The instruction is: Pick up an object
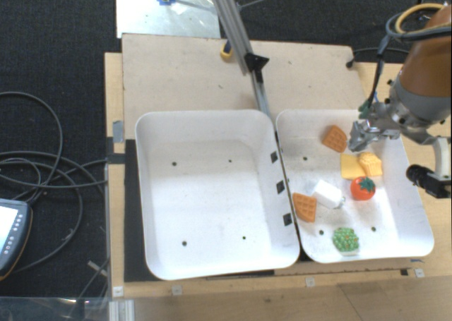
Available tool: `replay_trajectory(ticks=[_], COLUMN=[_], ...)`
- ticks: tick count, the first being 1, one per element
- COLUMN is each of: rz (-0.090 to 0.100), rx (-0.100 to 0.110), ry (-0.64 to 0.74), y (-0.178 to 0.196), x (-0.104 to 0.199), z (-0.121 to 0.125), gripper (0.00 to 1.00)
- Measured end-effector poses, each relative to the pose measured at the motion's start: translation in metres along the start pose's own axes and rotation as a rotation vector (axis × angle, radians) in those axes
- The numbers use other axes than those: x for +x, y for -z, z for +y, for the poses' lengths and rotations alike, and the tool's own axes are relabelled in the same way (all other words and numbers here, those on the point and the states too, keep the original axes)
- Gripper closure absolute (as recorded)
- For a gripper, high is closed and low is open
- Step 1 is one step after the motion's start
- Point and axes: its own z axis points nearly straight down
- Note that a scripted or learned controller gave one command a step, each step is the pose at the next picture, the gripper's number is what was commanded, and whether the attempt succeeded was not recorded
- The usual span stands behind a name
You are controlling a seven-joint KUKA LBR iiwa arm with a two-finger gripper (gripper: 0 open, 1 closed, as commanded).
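The flat brown desk [191,73] carries two smooth white bins, a left bin [152,171] and a right bin [409,231]. The right bin holds small toy foods: a yellow block [353,166], a round red tomato [363,188], a bumpy green ball [345,240], two orange waffle pieces [305,207] and a white block [326,192]. The metal pincer [360,136] hangs just above the yellow block; I cannot tell if it is spread or pressed together.

Arm reaches in from the right, hand [361,136] low over the right bin [417,238], just above the yellow block [352,166]. Around it: orange waffle pieces [335,138] and [305,207], white block [327,193], tomato [363,188], green cluster [345,240]. Left bin [152,129] alongside.
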Motion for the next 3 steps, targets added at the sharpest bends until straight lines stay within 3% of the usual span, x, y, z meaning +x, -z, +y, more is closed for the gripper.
replay_trajectory(ticks=[1, 3], rz=[0.004, 0.004], rx=[0.004, 0.005], ry=[0.007, 0.006], y=[-0.004, -0.02], x=[0.063, 0.174], z=[-0.003, -0.034], gripper=[1.0, 1.0])
